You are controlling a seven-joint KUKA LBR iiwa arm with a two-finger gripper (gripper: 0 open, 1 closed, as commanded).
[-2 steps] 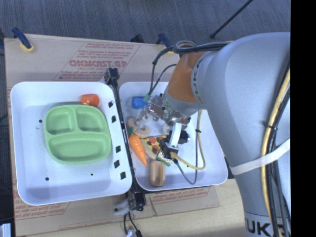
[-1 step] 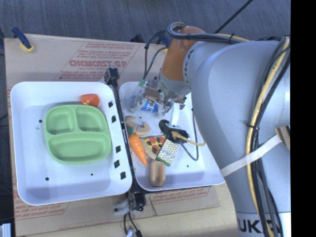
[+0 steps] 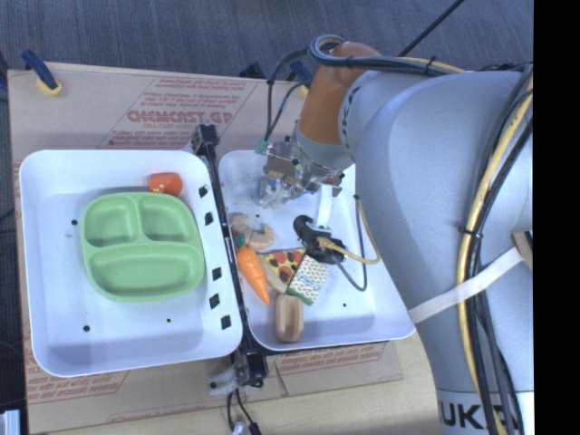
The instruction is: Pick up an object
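Arm: grey bulk nearest, over right bin.
Tool: spread unclear.
Carrot: below-left of tool, lengthwise down-right.

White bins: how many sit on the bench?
2. The left bin holds a green divided plate and a red tomato. The right bin holds the toy food, with the claw over its far end.

Bins I count: two — left bin, right bin
Green plates: one
Tomatoes: one
Carrots: one
Pizza slices: one
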